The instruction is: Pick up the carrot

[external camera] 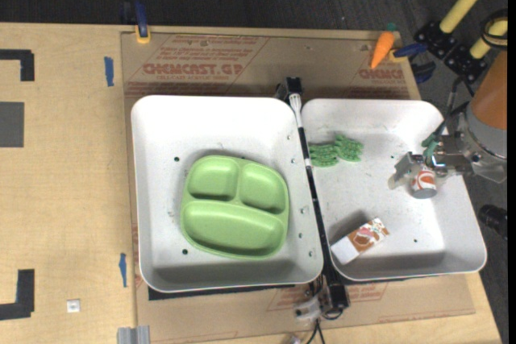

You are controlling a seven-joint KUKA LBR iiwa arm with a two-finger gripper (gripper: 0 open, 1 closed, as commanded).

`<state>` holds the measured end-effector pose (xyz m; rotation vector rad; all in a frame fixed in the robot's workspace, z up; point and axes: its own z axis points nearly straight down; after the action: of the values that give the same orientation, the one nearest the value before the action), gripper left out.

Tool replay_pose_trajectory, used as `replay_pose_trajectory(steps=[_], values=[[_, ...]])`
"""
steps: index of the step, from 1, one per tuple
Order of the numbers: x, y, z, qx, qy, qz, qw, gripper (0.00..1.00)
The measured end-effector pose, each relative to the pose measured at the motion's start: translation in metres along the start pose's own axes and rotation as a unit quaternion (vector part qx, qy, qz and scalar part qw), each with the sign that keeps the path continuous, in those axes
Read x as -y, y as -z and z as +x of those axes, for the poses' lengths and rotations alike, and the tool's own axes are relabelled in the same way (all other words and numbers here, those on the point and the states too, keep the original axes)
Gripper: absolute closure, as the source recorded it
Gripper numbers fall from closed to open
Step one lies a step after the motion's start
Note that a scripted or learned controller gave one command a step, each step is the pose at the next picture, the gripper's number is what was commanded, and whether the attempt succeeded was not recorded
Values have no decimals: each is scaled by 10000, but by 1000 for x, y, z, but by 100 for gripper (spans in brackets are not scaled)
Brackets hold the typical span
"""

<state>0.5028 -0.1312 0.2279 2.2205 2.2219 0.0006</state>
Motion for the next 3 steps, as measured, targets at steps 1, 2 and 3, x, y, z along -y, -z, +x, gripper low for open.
replay_pose_trajectory(steps=[1,2,3], values=[[24,-44,94,-6,836,11,9965,0],[23,13,15,5,405,-4,9992,0],[24,-71,-31,-8,-1178,15,9930,0]])
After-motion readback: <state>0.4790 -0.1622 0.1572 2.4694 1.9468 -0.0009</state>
